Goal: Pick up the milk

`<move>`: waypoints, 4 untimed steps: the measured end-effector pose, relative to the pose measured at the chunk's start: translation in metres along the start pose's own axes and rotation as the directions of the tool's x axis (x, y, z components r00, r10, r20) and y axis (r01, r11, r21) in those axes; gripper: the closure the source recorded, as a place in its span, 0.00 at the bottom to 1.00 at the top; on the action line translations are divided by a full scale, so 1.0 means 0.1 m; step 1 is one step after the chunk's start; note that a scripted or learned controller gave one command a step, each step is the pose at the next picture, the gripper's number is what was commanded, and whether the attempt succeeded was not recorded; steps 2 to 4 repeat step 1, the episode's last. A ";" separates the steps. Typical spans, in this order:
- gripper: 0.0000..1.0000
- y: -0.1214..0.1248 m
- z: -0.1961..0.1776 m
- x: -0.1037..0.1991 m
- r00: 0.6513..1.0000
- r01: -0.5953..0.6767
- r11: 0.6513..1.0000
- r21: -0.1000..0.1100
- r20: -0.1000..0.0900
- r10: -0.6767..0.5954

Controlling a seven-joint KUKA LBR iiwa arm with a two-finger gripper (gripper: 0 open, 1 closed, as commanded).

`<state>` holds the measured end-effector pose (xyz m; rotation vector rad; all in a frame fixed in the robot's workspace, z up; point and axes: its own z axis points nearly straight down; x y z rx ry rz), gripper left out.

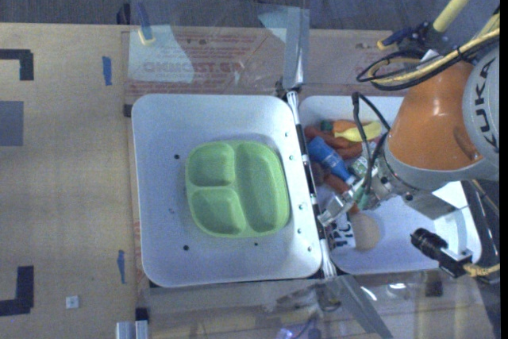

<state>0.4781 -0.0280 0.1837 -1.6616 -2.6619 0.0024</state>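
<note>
The milk (342,234) is a small white carton with black markings. It lies in the right bin (444,250) near that bin's front left corner, partly hidden under the gripper. My gripper (340,209) hangs low over the left side of the right bin, directly above the far end of the carton. The grey arm with its orange band (432,131) reaches in from the right and covers much of the bin.
A blue bottle (327,155), red and orange items (324,131) and a yellow one (353,129) crowd the right bin's far left. A beige round thing (368,233) lies beside the milk. The left bin (159,171) holds a green divided plate (236,188).
</note>
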 end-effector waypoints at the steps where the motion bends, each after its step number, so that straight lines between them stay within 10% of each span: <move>1: 0.00 -0.11 0.00 -0.22 0.966 0.258 0.966 -0.001 0.001 -0.258; 4: 0.00 -0.11 0.00 -0.22 0.966 0.258 0.966 -0.001 0.001 -0.258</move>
